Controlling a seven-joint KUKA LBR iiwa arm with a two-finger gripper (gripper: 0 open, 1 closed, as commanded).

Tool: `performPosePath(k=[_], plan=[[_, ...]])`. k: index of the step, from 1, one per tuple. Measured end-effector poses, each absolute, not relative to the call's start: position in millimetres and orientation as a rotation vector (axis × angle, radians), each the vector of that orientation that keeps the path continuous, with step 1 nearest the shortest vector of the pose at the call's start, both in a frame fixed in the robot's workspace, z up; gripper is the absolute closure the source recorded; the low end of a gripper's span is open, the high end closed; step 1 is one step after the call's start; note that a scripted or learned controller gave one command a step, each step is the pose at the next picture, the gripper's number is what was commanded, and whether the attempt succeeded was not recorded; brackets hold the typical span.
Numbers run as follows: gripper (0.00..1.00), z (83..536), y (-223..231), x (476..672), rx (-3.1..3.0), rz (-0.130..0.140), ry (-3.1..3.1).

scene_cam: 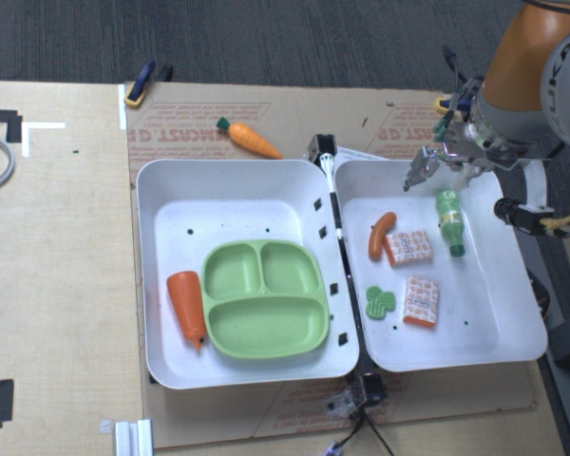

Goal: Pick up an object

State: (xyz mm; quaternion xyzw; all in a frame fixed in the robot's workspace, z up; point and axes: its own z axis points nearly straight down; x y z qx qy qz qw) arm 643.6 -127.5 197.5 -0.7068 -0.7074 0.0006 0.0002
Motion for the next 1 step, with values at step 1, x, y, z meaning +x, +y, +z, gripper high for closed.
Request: performPosePath(k=[1], plan=[[0.0,92.7,-203.0,638.2,-1.843,0.001,-2.545]])
